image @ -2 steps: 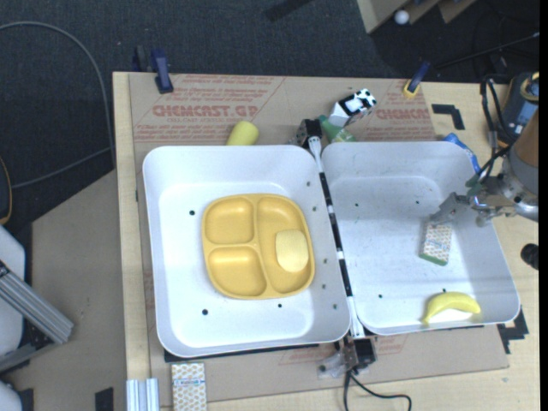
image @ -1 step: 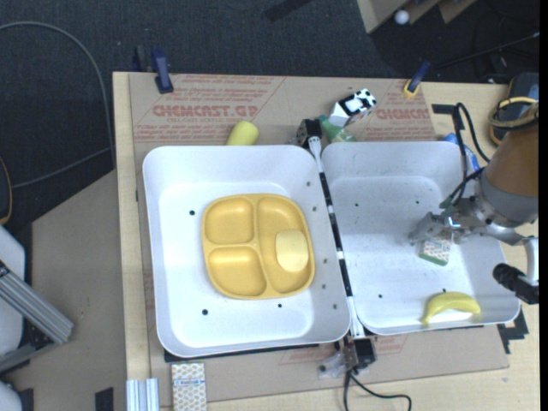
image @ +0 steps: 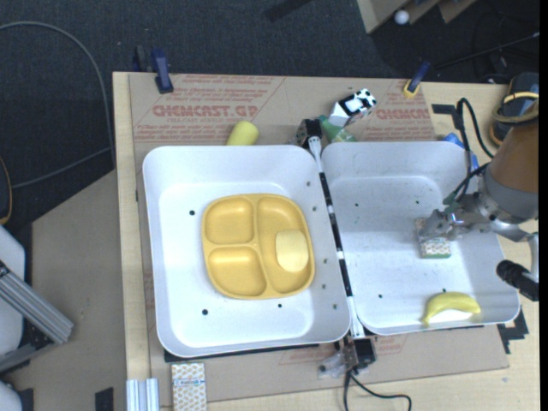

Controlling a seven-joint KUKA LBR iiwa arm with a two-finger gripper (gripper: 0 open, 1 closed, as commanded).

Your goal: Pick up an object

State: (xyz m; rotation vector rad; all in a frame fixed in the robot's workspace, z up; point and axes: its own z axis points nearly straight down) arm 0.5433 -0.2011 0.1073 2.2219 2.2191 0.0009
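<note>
Nearest to the camera, at the front edge of the counter [image: 94, 255], I see a small patterned packet [image: 188, 385] lying outside the bins. Going from the left, the left bin [image: 171, 315] holds a yellow divided plate [image: 244, 255] with a pale yellow piece [image: 292, 250] resting in its right compartment. Behind this bin, on the counter, lies a yellow cylinder [image: 243, 133]. In the right bin [image: 377, 306] there is a small speckled block [image: 435, 247] near the middle right, and a banana-shaped toy [image: 451, 307] near the front edge. The tool [image: 434, 227] is down at the block, touching it or just above it; I cannot tell how wide it stands or whether it has the block. I judge the block is the thing to pick. It looks light and maybe a little soft, like a sponge, so it should not slip much. I would take it across its short sides. The banana looks smooth and curved, so a grip at its thick middle seems safer.
</note>
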